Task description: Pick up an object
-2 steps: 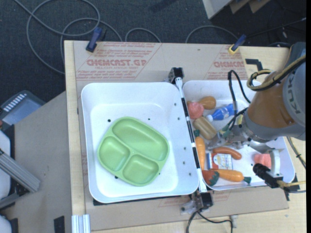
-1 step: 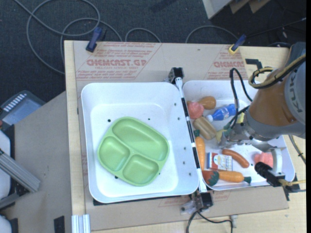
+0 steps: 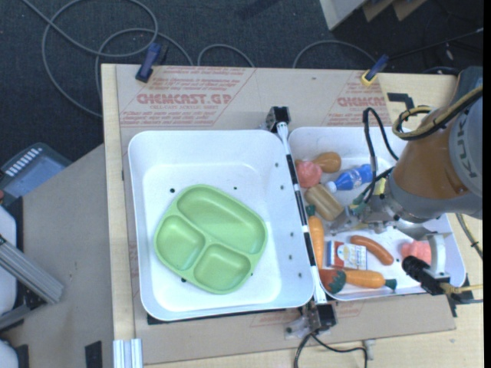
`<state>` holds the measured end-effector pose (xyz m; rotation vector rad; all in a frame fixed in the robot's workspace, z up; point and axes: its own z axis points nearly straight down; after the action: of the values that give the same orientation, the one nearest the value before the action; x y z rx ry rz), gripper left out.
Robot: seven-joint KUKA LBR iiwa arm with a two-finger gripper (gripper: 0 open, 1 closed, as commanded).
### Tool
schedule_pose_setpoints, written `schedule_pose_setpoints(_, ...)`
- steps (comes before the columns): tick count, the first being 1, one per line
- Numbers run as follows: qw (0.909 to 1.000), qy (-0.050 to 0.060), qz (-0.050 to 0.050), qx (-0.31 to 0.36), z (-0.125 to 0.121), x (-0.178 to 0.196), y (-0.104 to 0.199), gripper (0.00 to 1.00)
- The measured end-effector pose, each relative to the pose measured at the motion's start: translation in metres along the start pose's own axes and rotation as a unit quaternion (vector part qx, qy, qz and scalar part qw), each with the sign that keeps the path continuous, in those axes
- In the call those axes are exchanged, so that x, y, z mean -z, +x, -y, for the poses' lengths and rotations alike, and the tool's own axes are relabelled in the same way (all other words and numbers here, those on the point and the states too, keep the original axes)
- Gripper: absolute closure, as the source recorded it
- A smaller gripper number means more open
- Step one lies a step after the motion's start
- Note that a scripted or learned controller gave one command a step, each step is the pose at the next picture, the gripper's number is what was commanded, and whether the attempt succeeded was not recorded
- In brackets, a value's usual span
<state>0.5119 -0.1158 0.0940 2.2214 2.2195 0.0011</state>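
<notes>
The desk (image 3: 192,90) carries two white bins side by side. The left bin (image 3: 153,159) holds a green divided plate (image 3: 211,238) with three compartments, lying near its middle. The right bin (image 3: 337,138) holds the small things, and the grey arm (image 3: 441,167) with its orange band reaches in over that bin from about 3 o'clock.

The claw (image 3: 367,211) sits low over the middle of the right bin; the wrist hides its tips, so whether it is spread or pressed together cannot be told, and nothing can be seen pinched in it.

Around the claw: a tan bread-like roll (image 3: 323,202) lies just beside it at 9 o'clock, a blue bottle (image 3: 353,178) near it at 11 o'clock, a pink piece (image 3: 308,173) and a brown potato-like piece (image 3: 328,162) farther off at 10 to 11 o'clock. A red sausage (image 3: 371,249) lies near at 6 o'clock, beside a small printed carton (image 3: 347,255). An orange carrot (image 3: 363,279) lies at the bin's 6 o'clock edge, another orange stick (image 3: 316,240) along its left wall, and a pink block (image 3: 417,250) at 4 o'clock
</notes>
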Motion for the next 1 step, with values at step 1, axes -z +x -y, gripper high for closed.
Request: schedule_pose_setpoints(1,1.0,0.0,0.0,0.001,-0.0651,-0.0095,0.0214,0.0)
